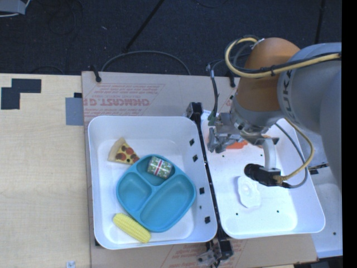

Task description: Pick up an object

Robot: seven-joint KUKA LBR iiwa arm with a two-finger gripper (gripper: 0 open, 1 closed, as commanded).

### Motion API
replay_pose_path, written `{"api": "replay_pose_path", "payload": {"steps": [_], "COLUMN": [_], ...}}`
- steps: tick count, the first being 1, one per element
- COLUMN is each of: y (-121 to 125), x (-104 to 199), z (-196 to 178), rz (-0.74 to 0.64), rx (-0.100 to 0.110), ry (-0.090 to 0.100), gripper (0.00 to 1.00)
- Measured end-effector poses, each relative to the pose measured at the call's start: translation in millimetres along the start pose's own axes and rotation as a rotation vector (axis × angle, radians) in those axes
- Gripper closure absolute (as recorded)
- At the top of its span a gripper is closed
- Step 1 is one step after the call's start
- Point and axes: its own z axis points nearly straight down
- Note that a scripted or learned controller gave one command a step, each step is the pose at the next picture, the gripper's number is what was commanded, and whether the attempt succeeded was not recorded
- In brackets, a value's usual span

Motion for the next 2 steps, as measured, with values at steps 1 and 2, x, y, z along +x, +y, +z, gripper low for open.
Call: {"api": "replay_pose_path", "payload": {"steps": [1,2], "y": [-19,-38], "x": [43,93], "z": [-11,-3], "rz": [-0.001,-0.001], "rx": [0.0,0.002], "ry": [0.0,-0.001], "gripper": [1.0,1.0]}}
